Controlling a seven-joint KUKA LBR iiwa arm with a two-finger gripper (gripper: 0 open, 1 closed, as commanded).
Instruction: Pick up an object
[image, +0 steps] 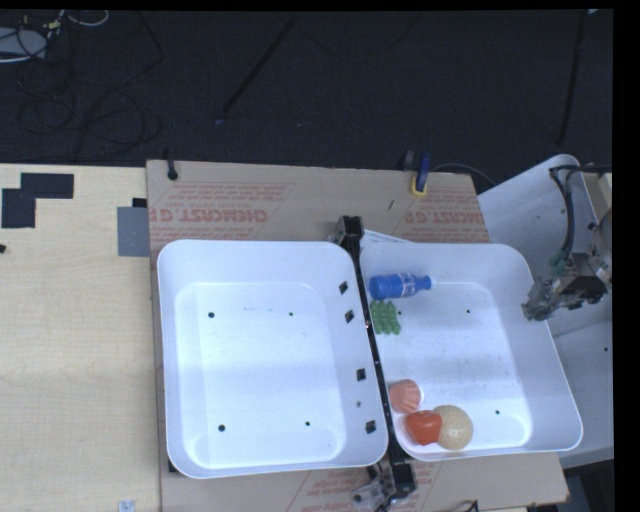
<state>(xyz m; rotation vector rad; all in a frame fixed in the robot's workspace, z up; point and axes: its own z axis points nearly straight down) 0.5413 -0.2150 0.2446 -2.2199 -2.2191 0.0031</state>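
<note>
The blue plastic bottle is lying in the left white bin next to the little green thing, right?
Not quite. The camera view shows the blue plastic bottle lying in the right white bin, not the left one. It does lie close to the little green thing, up against the divider between the bins.

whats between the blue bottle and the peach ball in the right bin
In the camera view, a small green object lies just below the blue bottle. From there down to the peach ball the floor of the right bin is bare white.
</note>
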